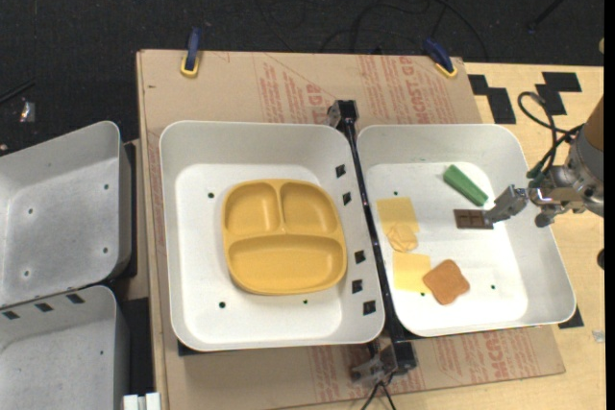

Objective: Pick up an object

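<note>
**Over the right bin's edge, the claw waits**

Over the right rim of the right bin (553, 274), the claw (506, 205) points left, and I cannot tell how it is set. A small dark brown piece (470, 220) sits right at its tip, on the bin floor. Just above lies a green block (465, 184). Farther left are two pale yellow squares (396, 212) (411, 272), a little tan lump (404, 234) and a round orange-brown piece (447, 282). The bin's upper middle is bare. The left bin (183, 206) holds a yellow divided plate (283, 237). The arm (581, 173) reaches in low from the right, across the brown surface (250, 86).
</note>
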Controlling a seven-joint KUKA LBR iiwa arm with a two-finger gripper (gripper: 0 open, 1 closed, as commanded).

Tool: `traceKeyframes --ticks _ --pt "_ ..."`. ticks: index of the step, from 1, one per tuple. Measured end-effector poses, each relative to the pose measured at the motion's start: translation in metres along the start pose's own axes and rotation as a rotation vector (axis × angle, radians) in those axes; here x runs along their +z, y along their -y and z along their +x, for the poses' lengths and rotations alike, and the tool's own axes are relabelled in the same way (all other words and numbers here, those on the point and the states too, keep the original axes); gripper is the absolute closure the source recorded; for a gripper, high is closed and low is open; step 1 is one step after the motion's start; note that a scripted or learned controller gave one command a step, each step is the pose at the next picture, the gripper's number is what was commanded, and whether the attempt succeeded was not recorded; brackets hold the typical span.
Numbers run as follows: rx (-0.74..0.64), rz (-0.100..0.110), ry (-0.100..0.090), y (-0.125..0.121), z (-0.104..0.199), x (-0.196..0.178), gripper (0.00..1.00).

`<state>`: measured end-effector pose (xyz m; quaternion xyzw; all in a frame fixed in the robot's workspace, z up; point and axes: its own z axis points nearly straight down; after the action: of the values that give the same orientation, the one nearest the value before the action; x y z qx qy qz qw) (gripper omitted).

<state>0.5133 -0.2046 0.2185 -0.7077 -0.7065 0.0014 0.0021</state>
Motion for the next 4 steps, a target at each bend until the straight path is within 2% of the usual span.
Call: traceKeyframes --ticks 2,3,4 --pt "0.001 0.001 -0.001 0.01 0.008 0.12 0.0" --pt "0.001 -0.005 0.001 0.008 0.007 0.107 1.0" --pt "-0.005 -0.011 0.003 -0.002 0.011 0.048 1.0"
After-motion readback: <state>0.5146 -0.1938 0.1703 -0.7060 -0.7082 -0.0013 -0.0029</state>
